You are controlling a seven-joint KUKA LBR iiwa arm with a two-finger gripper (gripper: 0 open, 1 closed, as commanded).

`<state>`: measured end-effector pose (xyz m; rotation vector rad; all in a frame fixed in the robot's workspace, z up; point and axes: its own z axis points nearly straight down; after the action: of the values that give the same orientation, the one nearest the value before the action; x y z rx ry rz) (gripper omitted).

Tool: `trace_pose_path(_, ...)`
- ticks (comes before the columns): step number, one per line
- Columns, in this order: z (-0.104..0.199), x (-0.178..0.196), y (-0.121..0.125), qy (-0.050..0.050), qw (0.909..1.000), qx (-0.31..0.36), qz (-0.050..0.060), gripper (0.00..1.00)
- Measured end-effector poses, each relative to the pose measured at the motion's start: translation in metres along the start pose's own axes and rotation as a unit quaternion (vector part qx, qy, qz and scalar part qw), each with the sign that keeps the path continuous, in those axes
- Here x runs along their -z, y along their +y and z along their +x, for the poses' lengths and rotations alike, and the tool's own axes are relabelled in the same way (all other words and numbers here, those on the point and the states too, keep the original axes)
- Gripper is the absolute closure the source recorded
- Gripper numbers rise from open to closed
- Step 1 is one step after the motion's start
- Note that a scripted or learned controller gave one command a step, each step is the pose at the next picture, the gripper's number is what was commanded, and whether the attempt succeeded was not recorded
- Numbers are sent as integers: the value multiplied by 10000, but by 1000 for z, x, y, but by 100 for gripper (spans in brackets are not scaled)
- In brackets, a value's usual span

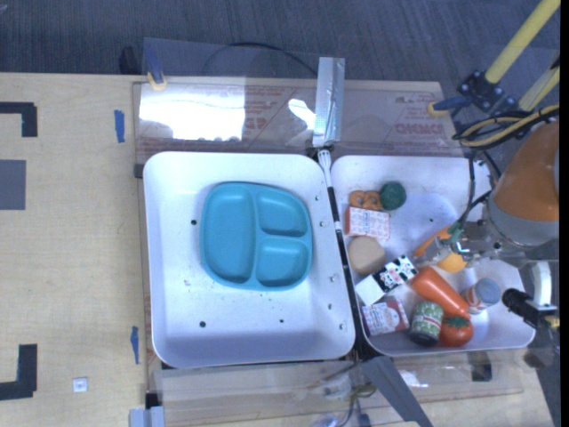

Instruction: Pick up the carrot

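Wooden bench [62, 265] on dark carpet, blue tape marks along its edge, two white bins side by side. Left bin [169, 327] has a blue divided plate [256, 235] sitting roughly centre, three compartments, nothing else in it.

Right bin [427, 181] is cluttered: green ball [392, 195] near the top, an orange patterned box [364, 200] touching a red-and-white packet [368, 225] below it, a beige bread roll [364, 254], a black-and-white cow-print piece [395, 275], a small carton [384, 316], a green can [427, 322], a tomato [456, 329].

Carrot [437, 290] lies on a slant in the lower right part of that bin, thick end up-left, between the cow-print piece and the tomato, just above the can.

Arm comes in from the right, orange band [532, 181] above the wrist. Gripper [458, 243] sits over the bin's right side, just above the carrot, by a small orange piece [451, 261]. Grip state: cannot tell, too blurred and cluttered.
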<state>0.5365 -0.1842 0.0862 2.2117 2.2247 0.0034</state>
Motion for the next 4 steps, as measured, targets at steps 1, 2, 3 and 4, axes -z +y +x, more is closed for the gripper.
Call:
trace_pose_path(1,-16,170,-4,-12,9987,508,-29,0)
trace_pose_path(2,-9,105,-15,26,9879,1551,37,0)
trace_pose_path(3,-32,9,38,58,9844,1757,29,0)
trace_pose_path(4,-29,0,94,16,9760,2178,-6,0)
